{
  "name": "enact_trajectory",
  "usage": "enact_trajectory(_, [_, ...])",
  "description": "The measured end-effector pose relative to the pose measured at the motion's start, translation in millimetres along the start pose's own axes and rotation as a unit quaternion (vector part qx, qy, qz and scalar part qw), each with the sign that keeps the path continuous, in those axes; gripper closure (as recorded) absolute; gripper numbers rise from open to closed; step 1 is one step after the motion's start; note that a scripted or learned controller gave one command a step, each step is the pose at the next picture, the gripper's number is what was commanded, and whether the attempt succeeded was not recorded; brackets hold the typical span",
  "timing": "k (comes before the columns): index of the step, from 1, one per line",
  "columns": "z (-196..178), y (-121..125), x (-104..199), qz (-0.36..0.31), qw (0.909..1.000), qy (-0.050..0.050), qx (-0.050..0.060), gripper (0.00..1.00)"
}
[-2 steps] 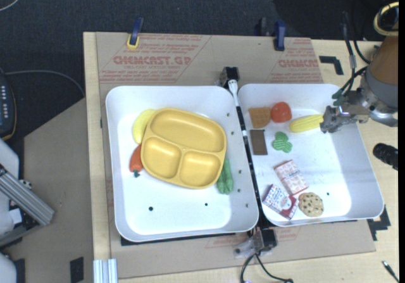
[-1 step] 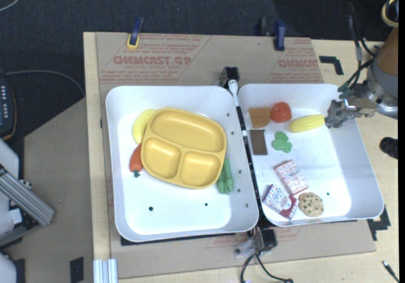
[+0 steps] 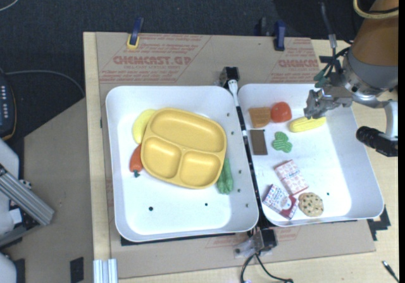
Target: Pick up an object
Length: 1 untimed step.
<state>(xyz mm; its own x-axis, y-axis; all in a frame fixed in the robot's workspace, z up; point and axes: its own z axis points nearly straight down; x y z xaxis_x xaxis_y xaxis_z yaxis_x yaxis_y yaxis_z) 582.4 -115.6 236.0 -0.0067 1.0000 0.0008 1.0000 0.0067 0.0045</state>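
Corn (image 3: 307, 125), a small yellow toy cob, is judged the likeliest target, since the gripper is poised right above its right end; it lies in the upper part of the right bin (image 3: 361, 168).

Taken from the left, the left bin (image 3: 120, 149) is seen to hold a yellow divided tray (image 3: 182, 147), tilted, with a yellow piece (image 3: 142, 123) showing from under its upper-left edge, a red-orange pepper-like piece (image 3: 136, 160) at its left edge and a green leafy piece (image 3: 225, 179) at its lower right. In the right bin a tan slice (image 3: 259, 116) and a brown bar (image 3: 258, 142) are found near the left wall, with a red tomato (image 3: 280, 111) just beside the slice and a green broccoli-like piece (image 3: 282, 143) below it. Lower down, two small printed packets (image 3: 286, 187) and a cookie (image 3: 310, 203) are seen.

The gripper (image 3: 316, 106) hangs near the corn, beyond the tomato. Whether the fingers are spread or closed cannot be told, and nothing is seen held.

The corn is judged light, stiff and somewhat smooth, likely to roll if nudged. It would best be taken across its narrow middle, fingers square to its long axis, well apart from the tomato.
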Motion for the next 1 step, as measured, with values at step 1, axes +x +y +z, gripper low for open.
enact_trajectory(1, [6.7, 21.0, 59.2, 0.0, 1.0, 0.0, 0.001, 1.0])
